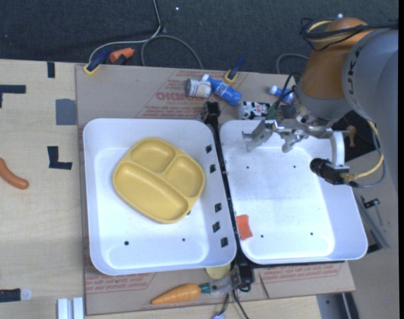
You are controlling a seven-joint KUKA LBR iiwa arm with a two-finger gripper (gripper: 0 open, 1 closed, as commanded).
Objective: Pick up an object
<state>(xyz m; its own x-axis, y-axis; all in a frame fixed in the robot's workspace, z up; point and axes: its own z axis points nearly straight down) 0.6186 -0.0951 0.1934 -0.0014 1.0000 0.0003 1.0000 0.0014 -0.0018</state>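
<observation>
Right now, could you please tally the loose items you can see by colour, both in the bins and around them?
Yellow: 1, the divided plate
Orange: 3, the small block, the carrot, the sausage
Blue and white: 1, the bottle
Total: 5

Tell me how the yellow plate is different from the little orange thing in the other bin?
The yellow plate is big and divided into three compartments; the orange piece is small, flat and plain. The plate lies in the middle of the left bin; the orange piece lies at the right bin's left edge. Both rest on a bin floor, untouched by the gripper.
</observation>
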